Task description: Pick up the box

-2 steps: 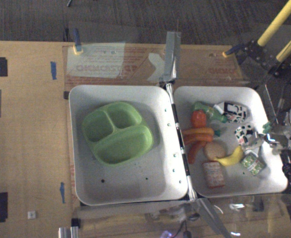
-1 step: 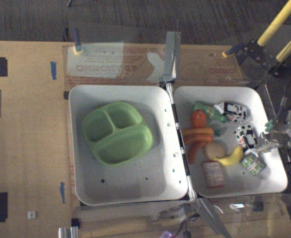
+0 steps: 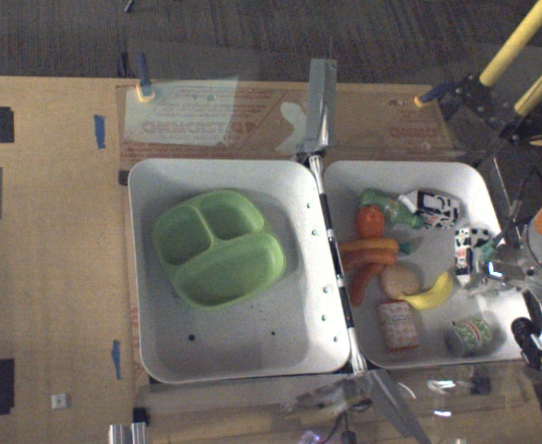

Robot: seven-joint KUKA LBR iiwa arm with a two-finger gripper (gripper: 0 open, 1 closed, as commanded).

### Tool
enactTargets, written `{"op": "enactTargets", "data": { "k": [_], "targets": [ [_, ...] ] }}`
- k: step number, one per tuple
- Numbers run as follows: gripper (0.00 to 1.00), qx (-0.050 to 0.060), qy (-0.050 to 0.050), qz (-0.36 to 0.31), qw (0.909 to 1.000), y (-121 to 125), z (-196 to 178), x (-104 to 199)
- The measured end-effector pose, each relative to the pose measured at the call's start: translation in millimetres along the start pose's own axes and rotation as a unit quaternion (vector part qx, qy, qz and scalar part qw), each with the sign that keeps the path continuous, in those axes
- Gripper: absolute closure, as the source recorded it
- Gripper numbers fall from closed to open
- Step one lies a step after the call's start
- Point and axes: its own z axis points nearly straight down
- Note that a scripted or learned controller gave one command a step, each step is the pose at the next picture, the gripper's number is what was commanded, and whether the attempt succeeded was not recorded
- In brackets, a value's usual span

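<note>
Since the small reddish cardboard box [image 3: 399,326] lies flat on the floor of the right-hand shallow white bin [image 3: 493,188], with nothing gripping it, the pick looks not yet begun and the whole of the reach, grasp and lift appears left to do. Going from the left, the brown cardboard-covered table [image 3: 49,276] carries black corner marks and bits of blue tape, then the left-hand shallow white bin [image 3: 239,340], in which a green plastic divided tray [image 3: 218,248] rests at a slant. Over the metal divider, the right bin is crowded: a red pepper [image 3: 370,220], orange carrot-like pieces [image 3: 368,248], a round tan bun [image 3: 400,280] and a yellow banana [image 3: 431,294] sit just above the box, with black-and-white cartons [image 3: 436,207] and a green-labelled can [image 3: 470,335] further right. At the right edge the gripper [image 3: 498,268] hangs over the bin's rim, well apart from the box; whether it is open cannot be told from this view. Beyond the table lies dark carpet, with yellow poles [image 3: 521,30] at the upper right.
</note>
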Motion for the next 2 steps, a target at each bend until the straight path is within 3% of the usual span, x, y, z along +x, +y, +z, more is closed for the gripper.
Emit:
{"op": "enactTargets", "data": {
  "k": [1,2],
  "targets": [
    [1.0,0.009,0.005,-0.145,0.9893,-11,25,8],
    [1.0,0.007,0.005,-0.302,0.9533,-16,24,33]
  ]
}}
